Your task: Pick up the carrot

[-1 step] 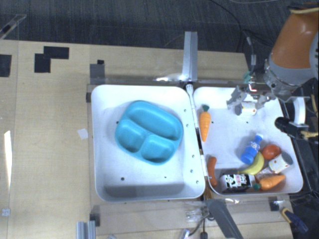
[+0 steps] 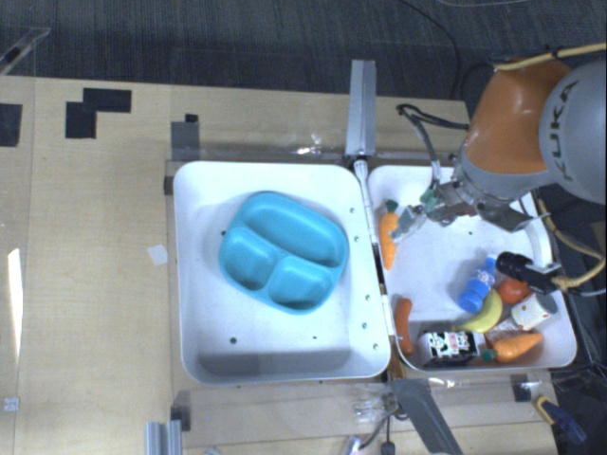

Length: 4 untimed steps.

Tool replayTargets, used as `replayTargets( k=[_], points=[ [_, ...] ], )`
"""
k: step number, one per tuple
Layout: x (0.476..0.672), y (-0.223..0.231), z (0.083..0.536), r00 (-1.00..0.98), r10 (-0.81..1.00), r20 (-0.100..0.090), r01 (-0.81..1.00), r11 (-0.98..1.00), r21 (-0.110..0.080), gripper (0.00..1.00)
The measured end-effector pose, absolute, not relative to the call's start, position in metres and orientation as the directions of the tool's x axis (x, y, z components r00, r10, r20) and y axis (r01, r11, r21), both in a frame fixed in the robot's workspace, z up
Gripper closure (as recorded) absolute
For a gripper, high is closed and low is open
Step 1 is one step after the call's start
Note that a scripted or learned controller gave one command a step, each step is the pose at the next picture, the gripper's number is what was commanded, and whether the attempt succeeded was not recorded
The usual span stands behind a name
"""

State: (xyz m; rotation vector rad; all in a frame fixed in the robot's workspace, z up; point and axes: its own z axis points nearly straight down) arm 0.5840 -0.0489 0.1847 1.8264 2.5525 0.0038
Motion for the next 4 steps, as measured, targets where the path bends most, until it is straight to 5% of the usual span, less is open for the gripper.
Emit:
replayTargets(
  k=[1,2,3,4],
  points=[
    [0.585,-0.096,0.112,-0.466,0.885,-0.001,0.885,0.466,0.003,0.0],
    [0.577,-0.109,0.185,-0.534,0.846,-0.005,0.846,0.534,0.007,0.0],
    [0.583,-0.094,0.09,-0.813,0.582,-0.013,0.582,0.813,0.008,0.0],
    [0.585,-0.092,0.103,-0.812,0.583,-0.016,0.583,0.812,0.014,1.0]
  ],
)
